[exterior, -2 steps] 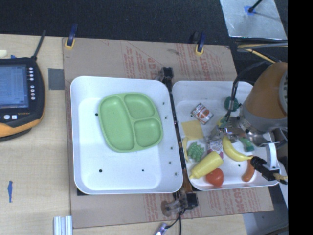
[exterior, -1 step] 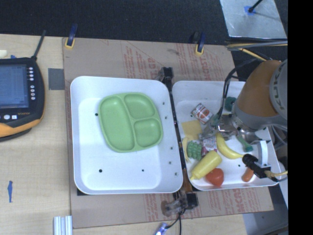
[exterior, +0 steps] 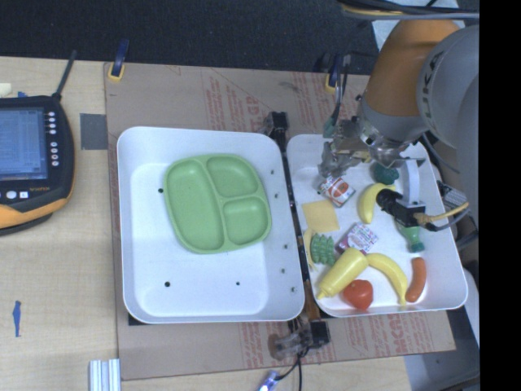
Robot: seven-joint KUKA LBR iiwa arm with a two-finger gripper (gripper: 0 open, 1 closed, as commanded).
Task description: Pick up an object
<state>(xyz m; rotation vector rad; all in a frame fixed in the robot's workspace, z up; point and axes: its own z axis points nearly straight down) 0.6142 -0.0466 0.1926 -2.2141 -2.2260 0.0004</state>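
Brown cardboard is covering the bench under two white bins (exterior: 130, 218). At the far side of the right bin the gripper (exterior: 332, 165) is hanging low; whether its fingers are apart or together I cannot tell. Just below it a small red and white packet (exterior: 336, 191) is lying, touching nothing else. Farther toward the near rim a yellow square (exterior: 320, 216), two bananas (exterior: 370, 202) and a tomato (exterior: 357, 293) are lying. A green plate (exterior: 217, 202) is sitting in the left bin.

2 white bins: left (exterior: 134, 218) and right (exterior: 444, 296). In left bin: 1 green tray (exterior: 217, 203). In right bin: 2 bananas (exterior: 370, 201) (exterior: 392, 274), 1 tomato (exterior: 357, 294), 1 sausage (exterior: 416, 278), 1 cheese slice (exterior: 320, 216), 1 yellow bottle (exterior: 340, 272), 2 small packets (exterior: 336, 190) (exterior: 359, 238). Left of bins: 1 pendant (exterior: 28, 157).
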